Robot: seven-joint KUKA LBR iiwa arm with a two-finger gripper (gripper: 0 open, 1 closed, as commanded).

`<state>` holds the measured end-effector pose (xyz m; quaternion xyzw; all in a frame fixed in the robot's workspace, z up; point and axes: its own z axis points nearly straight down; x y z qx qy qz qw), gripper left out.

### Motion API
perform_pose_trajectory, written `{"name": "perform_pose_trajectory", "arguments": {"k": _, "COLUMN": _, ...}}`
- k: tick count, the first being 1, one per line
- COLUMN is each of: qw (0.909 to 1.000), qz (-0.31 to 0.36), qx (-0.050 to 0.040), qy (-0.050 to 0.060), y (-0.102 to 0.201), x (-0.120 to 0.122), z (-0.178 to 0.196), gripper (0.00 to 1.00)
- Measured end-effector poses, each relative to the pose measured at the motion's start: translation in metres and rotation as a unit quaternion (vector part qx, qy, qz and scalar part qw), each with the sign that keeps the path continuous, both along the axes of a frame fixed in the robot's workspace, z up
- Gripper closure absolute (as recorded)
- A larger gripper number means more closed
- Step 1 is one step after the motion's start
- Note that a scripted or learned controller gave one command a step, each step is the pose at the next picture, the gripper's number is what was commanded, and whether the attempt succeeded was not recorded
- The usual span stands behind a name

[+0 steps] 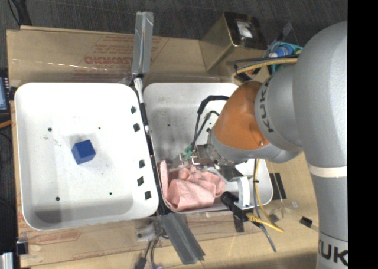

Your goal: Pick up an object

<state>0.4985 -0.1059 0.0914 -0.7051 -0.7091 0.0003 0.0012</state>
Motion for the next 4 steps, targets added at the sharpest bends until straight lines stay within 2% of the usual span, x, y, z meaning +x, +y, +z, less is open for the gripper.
{"name": "perform_pose_trajectory", "arguments": {"k": 1, "qw": 0.9992, "qz": 0.040, "qx": 0.0006, "qy": 0.000, "y": -0.045, "x": -0.021, "z": 0.001, "gripper": 0.00}}
{"name": "perform_pose_trajectory", "arguments": {"k": 2, "qw": 0.9991, "qz": 0.043, "qx": 0.0004, "qy": -0.001, "y": -0.045, "x": -0.020, "z": 0.010, "gripper": 1.00}}
{"name": "perform_pose_trajectory", "arguments": {"k": 3, "qw": 0.9991, "qz": 0.043, "qx": 0.0002, "qy": -0.001, "y": -0.045, "x": -0.020, "z": 0.010, "gripper": 0.00}}
{"name": "perform_pose_trajectory", "arguments": {"k": 4, "qw": 0.9989, "qz": 0.046, "qx": 0.0003, "qy": 0.000, "y": -0.044, "x": -0.019, "z": 0.020, "gripper": 1.00}}
